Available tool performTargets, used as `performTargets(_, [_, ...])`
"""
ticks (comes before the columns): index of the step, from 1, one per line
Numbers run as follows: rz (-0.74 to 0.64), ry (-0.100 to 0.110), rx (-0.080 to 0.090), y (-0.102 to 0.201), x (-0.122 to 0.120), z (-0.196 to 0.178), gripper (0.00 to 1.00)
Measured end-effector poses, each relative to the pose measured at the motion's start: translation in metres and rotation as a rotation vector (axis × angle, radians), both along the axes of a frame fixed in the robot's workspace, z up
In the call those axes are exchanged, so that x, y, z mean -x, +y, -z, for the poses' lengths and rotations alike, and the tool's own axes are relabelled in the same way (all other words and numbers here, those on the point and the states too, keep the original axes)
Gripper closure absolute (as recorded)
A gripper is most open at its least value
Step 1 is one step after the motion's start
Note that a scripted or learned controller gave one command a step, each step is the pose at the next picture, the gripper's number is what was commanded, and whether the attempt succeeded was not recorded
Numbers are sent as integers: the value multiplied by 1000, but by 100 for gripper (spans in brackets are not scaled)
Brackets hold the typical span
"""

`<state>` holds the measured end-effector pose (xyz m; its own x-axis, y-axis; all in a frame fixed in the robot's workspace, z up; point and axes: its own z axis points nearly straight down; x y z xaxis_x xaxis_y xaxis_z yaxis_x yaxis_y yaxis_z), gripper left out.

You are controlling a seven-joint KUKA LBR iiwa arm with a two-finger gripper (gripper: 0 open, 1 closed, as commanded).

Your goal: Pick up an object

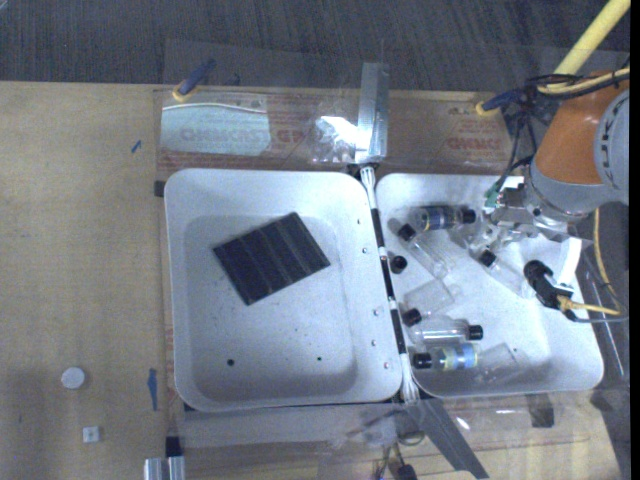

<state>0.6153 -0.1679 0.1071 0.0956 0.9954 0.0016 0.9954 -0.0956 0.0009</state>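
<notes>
Tan wooden bench is carrying two shallow white bins side by side. Nearest in the right bin, clear plastic vials with black caps are lying loose; more are sitting further back. Left bin is holding a dark ribbed flat panel. Gripper is hovering over the far vials, just beside one; can't tell how far it's open, nothing seen between its fingers. Risk: the round, clear vials are probably going to roll or slip out of a pinch.
</notes>
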Motion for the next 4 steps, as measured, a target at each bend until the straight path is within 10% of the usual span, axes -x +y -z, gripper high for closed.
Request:
performTargets(1, [53,-2,3,20,-34,-88,100])
performTargets(2, [53,0,3,20,-34,-88,0])
performTargets(4, [12,-2,3,-11,1,21,0])
